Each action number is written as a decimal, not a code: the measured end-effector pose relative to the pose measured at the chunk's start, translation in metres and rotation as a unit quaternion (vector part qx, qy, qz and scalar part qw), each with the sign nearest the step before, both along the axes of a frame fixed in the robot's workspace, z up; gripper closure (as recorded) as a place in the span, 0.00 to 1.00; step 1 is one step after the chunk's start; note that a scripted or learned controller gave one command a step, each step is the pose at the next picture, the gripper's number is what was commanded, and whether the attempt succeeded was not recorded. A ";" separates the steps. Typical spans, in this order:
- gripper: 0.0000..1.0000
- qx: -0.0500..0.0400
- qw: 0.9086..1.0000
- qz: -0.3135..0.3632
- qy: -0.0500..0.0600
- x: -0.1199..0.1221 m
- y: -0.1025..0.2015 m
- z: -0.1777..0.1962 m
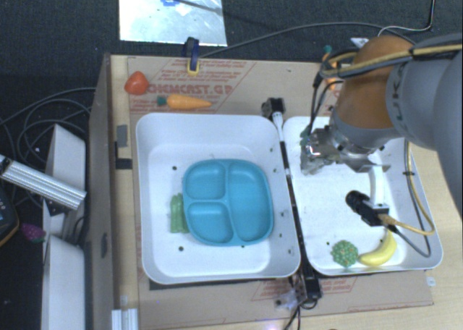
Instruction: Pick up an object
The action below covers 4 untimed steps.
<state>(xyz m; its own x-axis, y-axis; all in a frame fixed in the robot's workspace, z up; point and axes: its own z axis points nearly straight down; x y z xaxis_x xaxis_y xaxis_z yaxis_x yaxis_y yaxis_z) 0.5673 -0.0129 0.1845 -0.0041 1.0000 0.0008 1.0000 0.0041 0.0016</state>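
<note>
Hand (315,153) over right bin (318,198), yellow curved banana (379,251)

The arm (405,82) hides the right bin's (318,249) far corner and runs off frame.

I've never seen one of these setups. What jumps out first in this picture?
The blue divided plate fills the middle of the left white bin, with a green piece at its left edge. The big grey arm with its orange band hangs over the right bin, where a yellow banana and a green ball lie at the near edge.
</note>
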 end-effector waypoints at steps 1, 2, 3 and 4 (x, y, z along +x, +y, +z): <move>1.00 0.000 1.000 0.001 -0.001 0.001 0.000 0.010; 1.00 0.001 1.000 0.002 -0.002 0.001 0.000 0.021; 1.00 0.002 1.000 0.004 -0.003 0.002 0.001 0.031; 1.00 0.002 1.000 0.006 -0.003 0.003 0.002 0.042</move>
<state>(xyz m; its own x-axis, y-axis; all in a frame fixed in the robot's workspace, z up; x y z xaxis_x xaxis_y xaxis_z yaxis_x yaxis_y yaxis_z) 0.5703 -0.0112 0.2263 -0.0160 0.9999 0.0056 0.9998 0.0159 0.0084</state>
